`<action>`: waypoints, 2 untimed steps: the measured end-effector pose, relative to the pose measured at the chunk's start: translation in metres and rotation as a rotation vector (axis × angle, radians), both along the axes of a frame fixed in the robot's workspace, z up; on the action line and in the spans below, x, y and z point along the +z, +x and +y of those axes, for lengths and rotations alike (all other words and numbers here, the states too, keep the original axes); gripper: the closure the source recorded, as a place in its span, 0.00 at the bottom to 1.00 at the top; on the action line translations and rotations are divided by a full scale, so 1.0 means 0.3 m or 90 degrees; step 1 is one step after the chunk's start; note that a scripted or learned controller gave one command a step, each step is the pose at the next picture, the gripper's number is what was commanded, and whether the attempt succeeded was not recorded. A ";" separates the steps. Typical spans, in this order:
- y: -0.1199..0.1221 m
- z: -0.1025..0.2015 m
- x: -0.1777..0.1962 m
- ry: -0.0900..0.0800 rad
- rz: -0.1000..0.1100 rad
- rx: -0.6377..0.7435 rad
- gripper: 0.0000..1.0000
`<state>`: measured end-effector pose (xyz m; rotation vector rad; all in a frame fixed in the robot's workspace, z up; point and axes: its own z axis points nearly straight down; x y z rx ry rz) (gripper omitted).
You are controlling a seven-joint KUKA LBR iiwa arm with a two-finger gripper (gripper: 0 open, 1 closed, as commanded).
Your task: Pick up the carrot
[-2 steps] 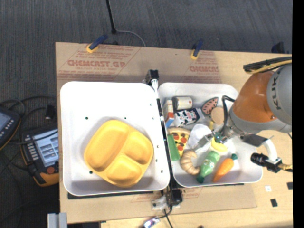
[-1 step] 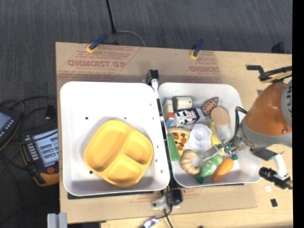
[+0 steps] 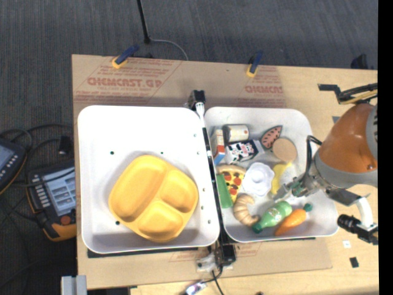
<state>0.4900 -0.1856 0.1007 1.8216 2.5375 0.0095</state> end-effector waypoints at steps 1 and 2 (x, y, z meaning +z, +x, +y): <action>0.032 0.253 -0.035 -0.001 0.001 -0.040 1.00; 0.032 0.261 -0.038 0.002 0.003 -0.039 0.00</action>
